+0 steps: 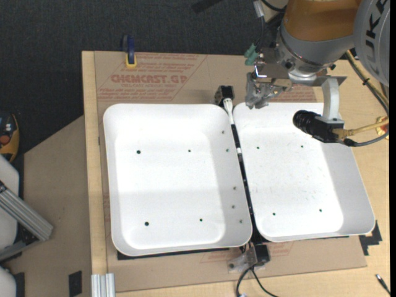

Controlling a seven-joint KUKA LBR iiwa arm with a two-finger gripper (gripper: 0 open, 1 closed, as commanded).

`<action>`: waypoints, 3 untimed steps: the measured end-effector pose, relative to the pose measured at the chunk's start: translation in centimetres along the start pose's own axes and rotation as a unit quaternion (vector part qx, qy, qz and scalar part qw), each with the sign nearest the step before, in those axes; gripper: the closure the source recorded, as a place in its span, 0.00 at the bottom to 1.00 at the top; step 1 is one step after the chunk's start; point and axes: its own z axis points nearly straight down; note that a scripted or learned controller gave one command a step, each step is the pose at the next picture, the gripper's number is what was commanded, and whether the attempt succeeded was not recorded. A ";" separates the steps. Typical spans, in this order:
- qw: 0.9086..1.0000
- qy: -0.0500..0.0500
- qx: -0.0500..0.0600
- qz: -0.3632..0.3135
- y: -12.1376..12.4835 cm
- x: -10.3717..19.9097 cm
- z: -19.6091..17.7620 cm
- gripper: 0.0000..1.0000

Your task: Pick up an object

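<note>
The brown bench (154,73) carries two white bins: the left bin (167,178) lies at nine o'clock from me, the right bin (303,190) beneath me. My gripper (257,99) hangs over the right bin's far rim, near its eleven o'clock corner; open or closed, I cannot tell. Where the object lies I cannot tell either. I judge it small and light, best pinched gently across its narrowest sides.

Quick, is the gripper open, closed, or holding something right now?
Gripper: cannot be told from this view; it sits over the far-left corner of the right bin.
</note>
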 end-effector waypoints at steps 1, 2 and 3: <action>1.000 0.000 0.004 0.000 2.7 1.8 5.1 1.00; 1.000 0.000 0.004 -0.001 -0.9 5.7 4.9 1.00; 1.000 0.000 0.002 -0.001 2.8 11.9 12.8 1.00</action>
